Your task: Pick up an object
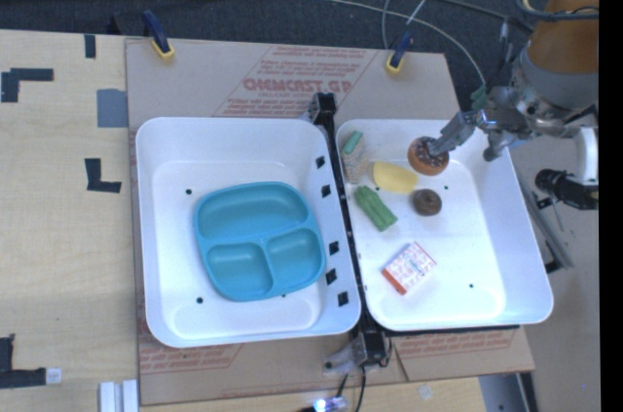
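Two white bins sit side by side on a cardboard sheet point(292, 84). Nearest, the left bin point(161, 303) holds a blue divided plate point(260, 239). In the right bin point(506, 288), a small red-and-white box point(409, 267) lies closest. Beyond it are a green block point(375, 207) and a dark brown round piece point(426, 202), then a yellow object point(393, 177) just beside the block. Farther back, an orange-brown ring point(424, 159) rests near the bin's far wall, with a pale green item point(351, 143) by the divider. The gripper point(465, 147) hangs over that far end with its fingers spread apart; one finger point(450, 133) reaches the ring, and nothing is pinched between them. Two blue-and-yellow clamps point(157, 35) grip the cardboard's far edge
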### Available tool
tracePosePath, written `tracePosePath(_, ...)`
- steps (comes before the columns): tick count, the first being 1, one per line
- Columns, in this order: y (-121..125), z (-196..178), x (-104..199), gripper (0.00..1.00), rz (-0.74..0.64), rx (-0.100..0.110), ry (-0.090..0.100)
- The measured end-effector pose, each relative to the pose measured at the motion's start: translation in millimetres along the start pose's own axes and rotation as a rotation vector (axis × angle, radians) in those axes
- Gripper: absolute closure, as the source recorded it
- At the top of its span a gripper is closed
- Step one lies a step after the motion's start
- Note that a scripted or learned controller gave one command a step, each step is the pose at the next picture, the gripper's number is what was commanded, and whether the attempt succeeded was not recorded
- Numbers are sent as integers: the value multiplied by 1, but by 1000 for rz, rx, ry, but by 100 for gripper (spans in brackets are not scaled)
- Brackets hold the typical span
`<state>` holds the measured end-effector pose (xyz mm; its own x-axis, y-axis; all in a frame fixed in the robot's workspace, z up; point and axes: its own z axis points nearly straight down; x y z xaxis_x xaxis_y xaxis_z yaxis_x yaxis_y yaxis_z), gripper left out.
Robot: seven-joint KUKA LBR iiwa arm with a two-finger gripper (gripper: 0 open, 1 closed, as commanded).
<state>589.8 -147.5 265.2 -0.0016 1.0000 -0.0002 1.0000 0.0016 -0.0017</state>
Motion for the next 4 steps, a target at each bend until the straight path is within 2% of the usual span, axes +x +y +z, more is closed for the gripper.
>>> tracePosePath(1,-1,45,6,0,0,4,0)
tracePosePath(2,-6,107,14,0,0,6,1)
tracePosePath(3,2,154,21,0,1,-6,-4)
tracePosePath(4,4,140,20,100,-1,-15,-6)
